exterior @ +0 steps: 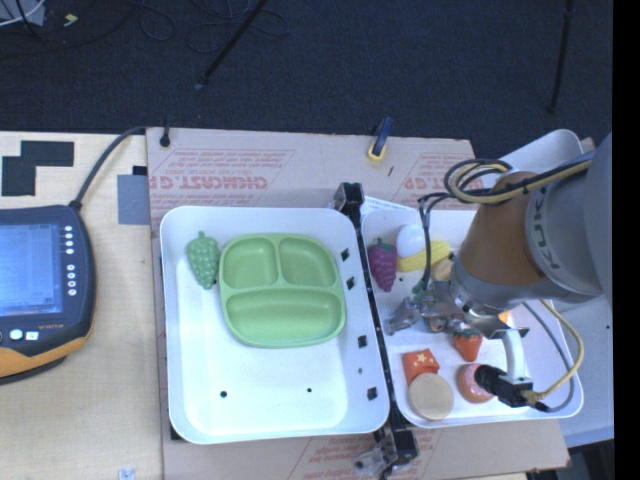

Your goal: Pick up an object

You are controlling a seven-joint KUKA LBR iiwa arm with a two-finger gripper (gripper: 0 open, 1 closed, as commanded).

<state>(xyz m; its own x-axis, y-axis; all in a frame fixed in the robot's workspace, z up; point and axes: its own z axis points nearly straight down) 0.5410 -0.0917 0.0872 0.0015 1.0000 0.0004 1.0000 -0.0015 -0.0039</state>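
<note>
One fixed camera looks down at a slant on the bench [110, 183] from above. It takes in both bins [190, 368] and the arm [520, 243] at right.

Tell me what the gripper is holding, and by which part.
Cannot be told: the two-finger gripper sits low in the right white bin, with no item visibly between its fingers.

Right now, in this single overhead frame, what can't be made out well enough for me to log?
- Fingers state: the gripper is a small dark blur low in the right white bin, under the grey arm's orange band.
- Yellow toy: partly behind the white egg-shaped piece and cables; shape unclear.
- Small orange-red piece: partly covered by the wrist.
- Teach pendant: cut off by the left edge.
</note>
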